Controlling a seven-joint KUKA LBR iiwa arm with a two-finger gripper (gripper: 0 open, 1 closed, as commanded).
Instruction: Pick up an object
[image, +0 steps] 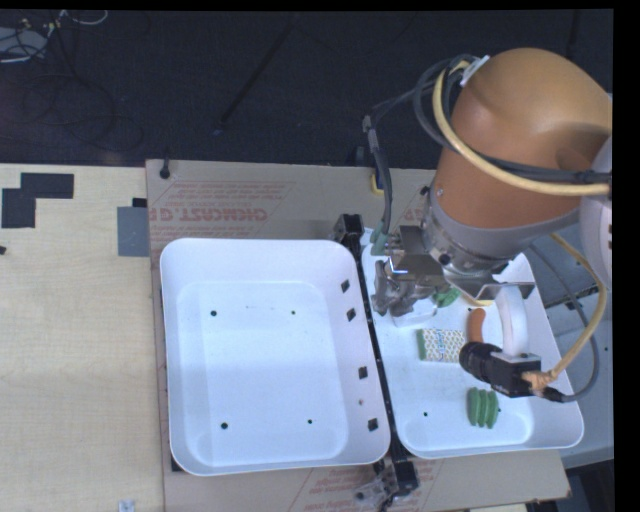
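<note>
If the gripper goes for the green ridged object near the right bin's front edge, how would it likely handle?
The green object looks small and lies flat, so it is probably light and unlikely to tip. Its ridged, lobed surface suggests soft rubber or plastic that may give slightly when squeezed. The elongated shape might roll sideways if nudged.

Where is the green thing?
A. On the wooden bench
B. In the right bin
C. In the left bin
B: the green thing lies in the right bin, near its front edge, below the black tool.
</note>
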